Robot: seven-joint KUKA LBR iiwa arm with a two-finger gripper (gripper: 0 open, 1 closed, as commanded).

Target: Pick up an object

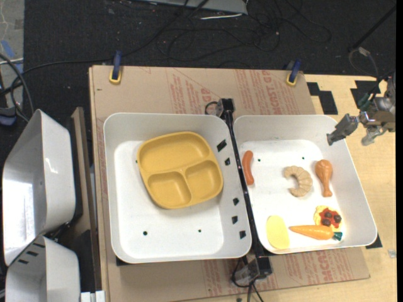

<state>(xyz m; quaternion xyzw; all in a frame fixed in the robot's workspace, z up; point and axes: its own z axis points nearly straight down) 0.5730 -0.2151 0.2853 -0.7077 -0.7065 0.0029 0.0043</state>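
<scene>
The gripper (357,129) hangs over the right bin's (277,128) far right rim. Nearest it lies a drumstick (324,175), then a croissant (298,181) and sausage (248,167) leftward. A divided plate (180,169) sits well left, in the left bin (123,187).

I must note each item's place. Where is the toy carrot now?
The toy carrot lies in the right bin, near its front edge, between the yellow oval piece and the pizza slice.

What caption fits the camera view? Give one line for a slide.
Gripper at right bin's edge over toy food; yellow tray in left bin.
</scene>
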